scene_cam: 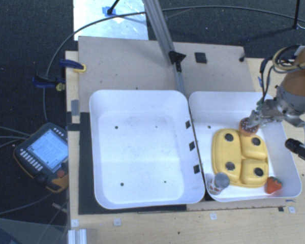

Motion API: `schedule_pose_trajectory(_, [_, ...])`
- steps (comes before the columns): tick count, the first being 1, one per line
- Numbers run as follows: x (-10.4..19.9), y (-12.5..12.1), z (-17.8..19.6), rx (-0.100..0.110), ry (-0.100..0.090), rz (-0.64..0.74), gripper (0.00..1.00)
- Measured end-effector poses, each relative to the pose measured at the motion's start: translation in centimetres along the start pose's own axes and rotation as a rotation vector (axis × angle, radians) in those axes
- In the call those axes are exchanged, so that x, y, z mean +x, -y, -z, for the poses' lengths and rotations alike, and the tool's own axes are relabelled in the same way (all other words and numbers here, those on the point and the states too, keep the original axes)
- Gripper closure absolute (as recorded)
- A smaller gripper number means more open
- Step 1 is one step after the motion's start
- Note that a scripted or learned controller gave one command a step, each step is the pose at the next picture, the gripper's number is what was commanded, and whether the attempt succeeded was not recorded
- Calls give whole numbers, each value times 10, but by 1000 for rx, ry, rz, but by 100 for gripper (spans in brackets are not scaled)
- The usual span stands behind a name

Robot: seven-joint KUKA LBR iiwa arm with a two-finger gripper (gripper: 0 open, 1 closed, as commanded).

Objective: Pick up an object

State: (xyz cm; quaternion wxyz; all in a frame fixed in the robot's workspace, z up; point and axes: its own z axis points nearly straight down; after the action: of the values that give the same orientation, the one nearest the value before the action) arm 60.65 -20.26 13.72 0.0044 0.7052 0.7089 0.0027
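In the right bin (290,151), the fingers (255,120), state unclear, touch a brown object (248,126).

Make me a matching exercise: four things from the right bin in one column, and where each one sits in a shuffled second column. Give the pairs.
Things:
1. Yellow tray
2. Strawberry
3. Grey cup
4. Brown donut

Places:
A. Near right corner of the bin
B. Under the end effector, at the tray's far edge
C. Middle of the bin
D. Near left corner of the bin, beside the tray

Pairs: 1-C, 2-A, 3-D, 4-B
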Motion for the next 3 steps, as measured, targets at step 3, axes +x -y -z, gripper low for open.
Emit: schedule_pose_trajectory(3, [0,-17,141,2,0,1,100])
